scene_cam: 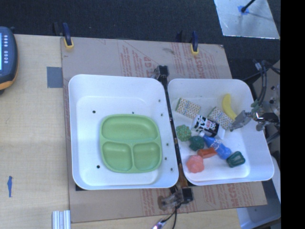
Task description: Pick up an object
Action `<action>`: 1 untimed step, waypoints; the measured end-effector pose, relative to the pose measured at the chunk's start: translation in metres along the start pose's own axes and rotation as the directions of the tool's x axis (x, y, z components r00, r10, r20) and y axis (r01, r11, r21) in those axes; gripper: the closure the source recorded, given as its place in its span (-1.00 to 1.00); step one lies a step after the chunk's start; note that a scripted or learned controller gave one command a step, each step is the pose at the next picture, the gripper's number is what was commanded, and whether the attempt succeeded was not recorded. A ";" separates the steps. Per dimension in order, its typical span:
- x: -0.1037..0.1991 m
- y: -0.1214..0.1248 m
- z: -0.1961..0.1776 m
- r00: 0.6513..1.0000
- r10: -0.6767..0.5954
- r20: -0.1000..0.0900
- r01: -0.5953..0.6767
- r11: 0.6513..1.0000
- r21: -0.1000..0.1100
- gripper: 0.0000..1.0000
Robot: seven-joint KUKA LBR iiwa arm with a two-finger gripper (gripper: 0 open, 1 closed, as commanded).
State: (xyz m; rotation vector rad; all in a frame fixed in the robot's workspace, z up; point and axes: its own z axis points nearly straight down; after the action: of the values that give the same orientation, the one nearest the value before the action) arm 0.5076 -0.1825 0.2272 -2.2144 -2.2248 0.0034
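While the gripper (239,119) sits low over the right bin (257,171), its finger state cannot be told. Just left of it lies a patterned block (220,117), long axis running far-left to near-right. A yellow banana (228,106), just beyond on the far side, points roughly far to near. The left bin (81,128) holds a green divided plate (130,143).

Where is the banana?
The banana lies in the right bin, near its top right corner, just above a patterned packet and close to the gripper.
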 end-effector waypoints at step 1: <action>0.018 0.150 0.008 1.000 -0.006 0.003 0.006 1.000 -0.014 -1.00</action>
State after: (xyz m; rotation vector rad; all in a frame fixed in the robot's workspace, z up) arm 0.6575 -0.1637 0.2184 -2.2161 -2.2399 -0.0091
